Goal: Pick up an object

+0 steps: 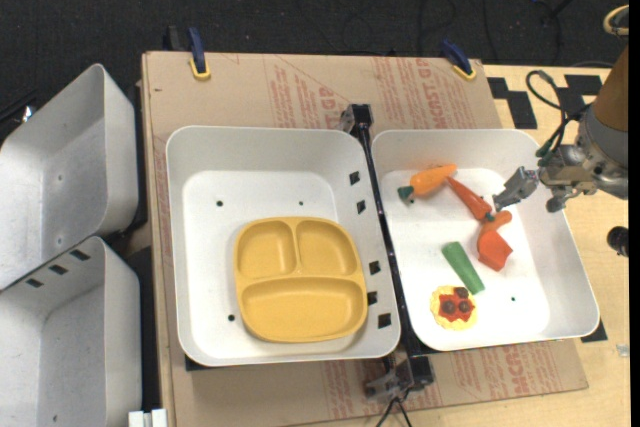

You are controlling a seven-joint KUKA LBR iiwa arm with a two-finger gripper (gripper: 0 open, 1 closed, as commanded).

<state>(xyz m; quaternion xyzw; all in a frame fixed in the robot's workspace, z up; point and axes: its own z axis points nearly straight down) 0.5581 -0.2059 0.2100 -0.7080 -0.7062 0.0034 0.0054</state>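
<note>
The right bin (pixel 560 310) holds several toy foods. An orange carrot (pixel 432 179) with a green stem lies at the back, and a red-orange strip (pixel 468 197) runs diagonally beside it. An orange wedge (pixel 494 246) lies mid-bin, with a green stick (pixel 463 267) to its left. A yellow disc with red toppings (pixel 453 306) sits near the front. My gripper (pixel 535 194) hangs over the bin's right rear part, just right of the strip's end and above the wedge. Its fingers stand open, and nothing is between them.
The left bin (pixel 200 175) carries a yellow divided plate (pixel 298 278). Both bins rest on a cardboard-covered bench (pixel 290 85). Two grey tubs (pixel 60 215) stand off the bench at the left. The grey arm (pixel 610 130) enters from the right edge.
</note>
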